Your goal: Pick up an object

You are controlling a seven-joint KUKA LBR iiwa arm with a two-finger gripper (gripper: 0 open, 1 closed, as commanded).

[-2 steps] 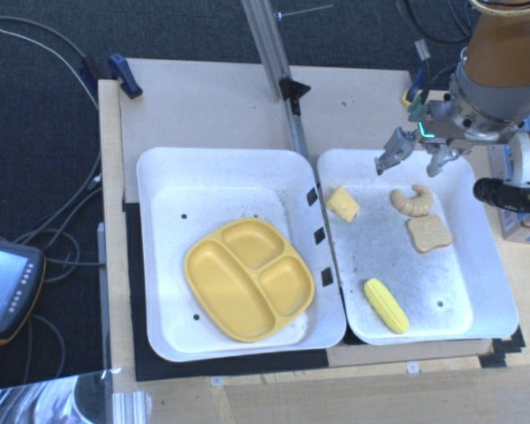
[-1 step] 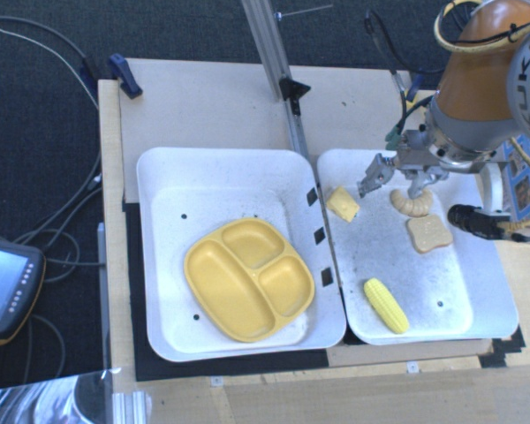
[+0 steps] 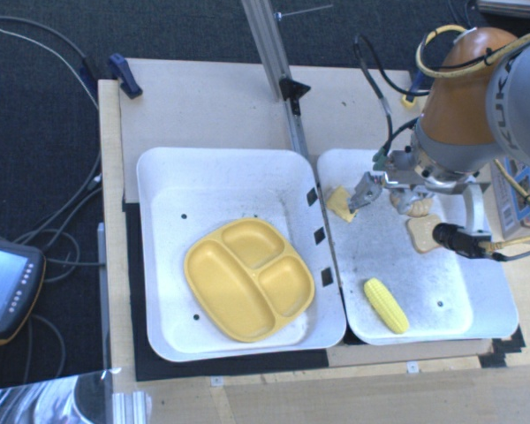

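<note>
Two shallow white bins sit side by side on a pale worktop (image 3: pixel 212 87). The left bin (image 3: pixel 159 184) holds a yellow divided plate (image 3: pixel 247 276). The right bin (image 3: pixel 459 316) holds a yellow corn cob (image 3: pixel 386 305) near its front, a pale yellow wedge (image 3: pixel 338 203) at its left wall, and a tan, bread-like piece (image 3: pixel 421 233) (partly hidden by the arm). The grey and orange arm hangs over the right bin, its pincer (image 3: pixel 371 189) just beside the wedge; how far it is open I cannot tell.
</note>
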